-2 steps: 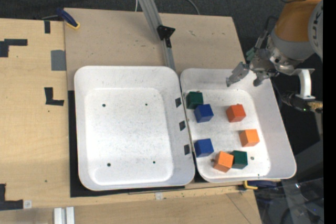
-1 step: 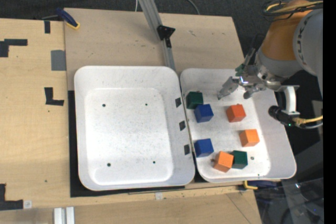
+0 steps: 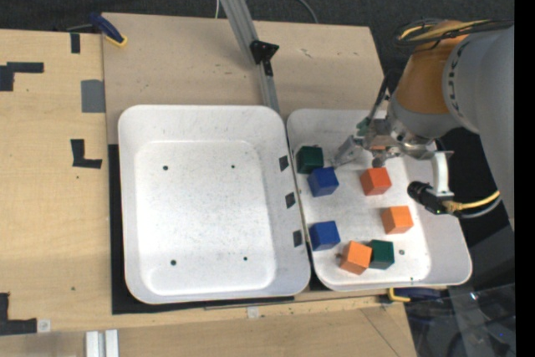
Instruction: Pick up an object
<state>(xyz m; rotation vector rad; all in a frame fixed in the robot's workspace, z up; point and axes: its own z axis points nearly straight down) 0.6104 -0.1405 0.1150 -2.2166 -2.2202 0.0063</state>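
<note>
The jaws (image 3: 368, 148) are hanging over the right bin (image 3: 447, 263), how far open I cannot tell, with an orange cube (image 3: 376, 181) lying just below them and a blue cube (image 3: 323, 181) and a green cube (image 3: 310, 158) resting beside them.

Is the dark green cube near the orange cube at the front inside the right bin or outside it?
Inside. The dark green cube rests on the right bin floor, touching the orange cube.
</note>
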